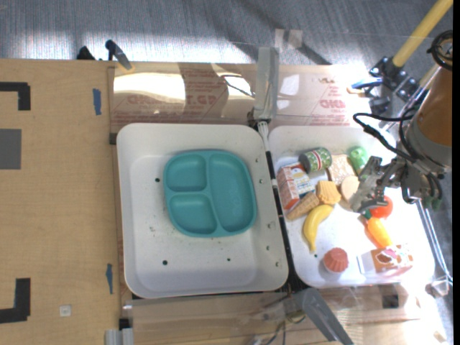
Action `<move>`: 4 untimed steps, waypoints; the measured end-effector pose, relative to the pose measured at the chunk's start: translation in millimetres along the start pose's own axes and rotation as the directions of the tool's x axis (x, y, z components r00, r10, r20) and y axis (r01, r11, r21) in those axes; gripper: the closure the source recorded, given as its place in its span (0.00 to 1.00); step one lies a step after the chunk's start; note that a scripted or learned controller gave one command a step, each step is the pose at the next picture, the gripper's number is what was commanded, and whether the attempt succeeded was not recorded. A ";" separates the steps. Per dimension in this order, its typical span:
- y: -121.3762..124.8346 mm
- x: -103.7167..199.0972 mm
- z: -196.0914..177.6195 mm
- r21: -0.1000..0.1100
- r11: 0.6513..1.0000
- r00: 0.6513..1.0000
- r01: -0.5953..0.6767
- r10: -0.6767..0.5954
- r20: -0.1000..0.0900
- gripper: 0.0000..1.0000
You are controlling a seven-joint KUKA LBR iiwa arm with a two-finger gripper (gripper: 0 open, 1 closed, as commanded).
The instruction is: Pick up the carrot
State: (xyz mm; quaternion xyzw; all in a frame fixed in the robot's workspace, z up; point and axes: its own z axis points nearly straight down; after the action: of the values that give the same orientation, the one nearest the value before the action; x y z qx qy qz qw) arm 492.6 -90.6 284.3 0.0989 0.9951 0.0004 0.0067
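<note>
1. Two shallow white bins were seen side by side on the bench; the right bin (424,264) was taken as the landmark for every place below.
2. The carrot (377,231), orange and lying at a slant, was found inside the right bin, toward its right side and a little below the middle.
3. The gripper (368,195) was seen low over the right bin's right-hand part, just above the carrot, with a red tomato (382,208) close against its lower end.
4. Whether the jaws were spread or pressed together could not be told, and nothing was seen held between them.
5. A banana (315,224) was seen near the right bin's middle, well left of the carrot.
6. A green can (315,159) was noted at the right bin's upper part.
7. The left bin (136,192), touching the right bin's left wall, was seen to hold a teal divided plate (210,192).
</note>
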 end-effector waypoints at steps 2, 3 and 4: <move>1.8 -4.5 -21.9 -0.002 1.000 1.000 0.001 -0.001 0.017 1.00; 2.7 -6.7 -33.0 -0.004 1.000 1.000 0.001 -0.001 0.026 1.00; 3.6 -8.9 -44.1 -0.005 1.000 0.999 0.002 -0.002 0.035 1.00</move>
State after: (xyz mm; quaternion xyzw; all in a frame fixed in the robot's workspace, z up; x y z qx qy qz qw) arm 501.4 -88.8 328.6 0.0980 0.9949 0.0013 0.0244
